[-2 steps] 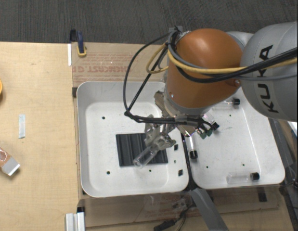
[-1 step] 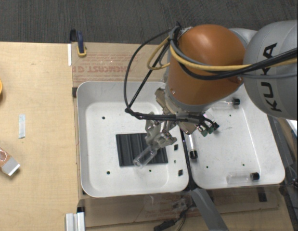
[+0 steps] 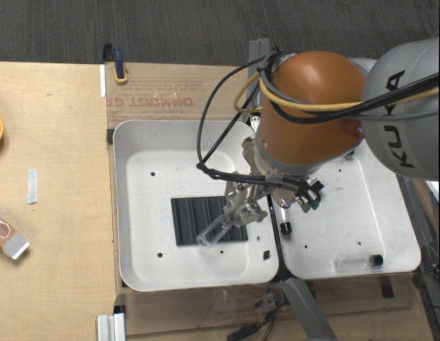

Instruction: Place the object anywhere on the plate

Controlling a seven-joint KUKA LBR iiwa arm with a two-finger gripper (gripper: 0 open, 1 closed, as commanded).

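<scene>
The arm (image 3: 326,112), grey with a large orange band, reaches in from the right and hangs over the seam between the two white bins. Its pincer (image 3: 237,208) points down and to the left, over the left bin (image 3: 134,190). Whether the pincer is spread or pressed together cannot be told; cables and metal parts clutter that spot.

Directly under the pincer lies a dark ribbed plate (image 3: 195,219), flat on the floor of the left bin and extending leftward from the pincer. A clear, tube-like object (image 3: 218,231) lies tilted at the plate's lower right corner, just below and slightly left of the pincer, resting on the plate edge. It sits close to the pincer tip, but contact between them cannot be confirmed.

To the right of the pincer is the right bin (image 3: 347,233). In it, a small pale piece with a dark end (image 3: 358,263) lies near the front wall, well to the lower right of the pincer. A small dark item (image 3: 284,227) sits just right of the pincer beside the seam.

Far left of the pincer, on the wooden tabletop (image 3: 56,155), lie a small grey strip (image 3: 32,186) and a wrapped packet (image 3: 8,237). A blue clamp (image 3: 118,62) stands up and left of the pincer.
</scene>
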